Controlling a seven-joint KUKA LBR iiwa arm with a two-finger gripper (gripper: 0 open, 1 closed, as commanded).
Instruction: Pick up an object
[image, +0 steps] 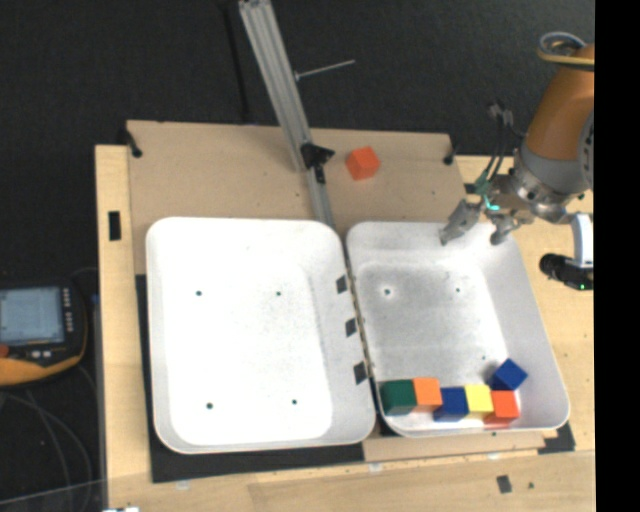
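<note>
Nearest the camera, a row of blocks sits against the near wall of the right bin (535, 330): a green block (398, 394), an orange block (427, 390), a blue block (451, 401), a yellow block (479, 398) and a red-orange block (505, 404), touching side by side, with a second blue block (509, 374) tilted just behind the right end. My jaws (475, 228) hang spread wide over the far rim of that same bin, with nothing between them. The row therefore lies toward the near side from my jaws, well apart from them, and its long axis runs left to right. My judgement: the coming move is a reach toward the near wall, then a descent. One lone orange cube (363, 163) lies on the bench (220, 170), left of my jaws and outside both bins. The blocks stand so close that I cannot make out gaps between them. My arm is cut off at the right edge.
</note>
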